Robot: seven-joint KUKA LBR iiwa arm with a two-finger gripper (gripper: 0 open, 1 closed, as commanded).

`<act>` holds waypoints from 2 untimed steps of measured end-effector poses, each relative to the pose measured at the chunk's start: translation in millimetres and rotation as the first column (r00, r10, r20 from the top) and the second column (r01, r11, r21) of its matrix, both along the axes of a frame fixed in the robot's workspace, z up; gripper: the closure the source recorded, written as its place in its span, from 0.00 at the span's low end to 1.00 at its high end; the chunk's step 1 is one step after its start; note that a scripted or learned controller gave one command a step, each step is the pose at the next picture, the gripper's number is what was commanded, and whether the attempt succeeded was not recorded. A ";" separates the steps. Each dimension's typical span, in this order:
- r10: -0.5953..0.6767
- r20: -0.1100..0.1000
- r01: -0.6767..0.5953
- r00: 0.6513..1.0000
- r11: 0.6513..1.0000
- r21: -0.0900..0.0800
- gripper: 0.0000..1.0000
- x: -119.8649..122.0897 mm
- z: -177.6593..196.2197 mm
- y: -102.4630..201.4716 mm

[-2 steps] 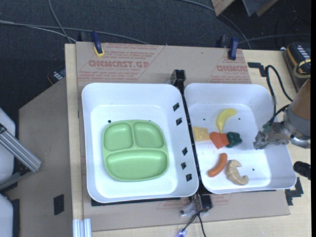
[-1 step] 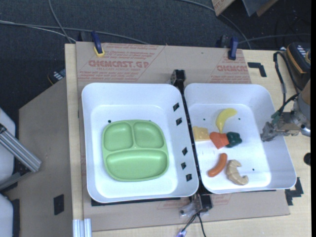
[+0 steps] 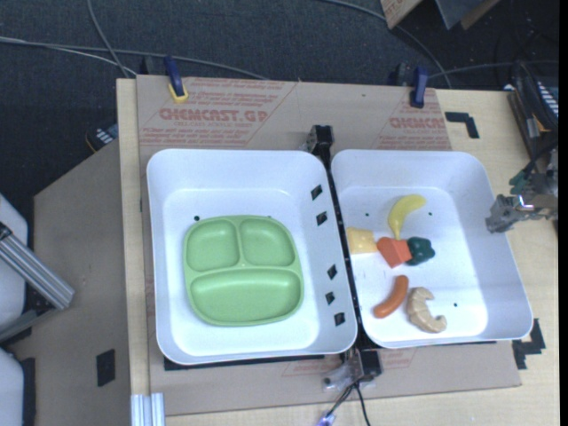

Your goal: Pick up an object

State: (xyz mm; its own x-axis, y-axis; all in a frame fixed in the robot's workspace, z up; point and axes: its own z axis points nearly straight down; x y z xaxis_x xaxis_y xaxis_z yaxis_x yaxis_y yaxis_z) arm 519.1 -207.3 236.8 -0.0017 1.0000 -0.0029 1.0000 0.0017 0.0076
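Gripper (image 3: pixel 517 204): at right bin's (image 3: pixel 479 171) right rim, jaw state unreadable | Targets: yellow plastic banana (image 3: pixel 405 211), orange carrot (image 3: pixel 393 251), sausage (image 3: pixel 390 297) clustered mid-bin | Risk: crowded toys could deflect the fingers, likely causing a missed grasp

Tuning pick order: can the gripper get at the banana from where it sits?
Probably yes. The gripper is at the right bin's right rim, and the banana lies apart from the other toys, nothing between them. Carrot sits just below it, a minor crowding risk.
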 end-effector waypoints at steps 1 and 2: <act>0.000 -0.001 0.000 1.000 1.000 0.000 1.00 1.3 46.0 -0.3; 0.004 -0.010 -0.004 1.000 1.000 0.006 1.00 0.4 27.9 47.0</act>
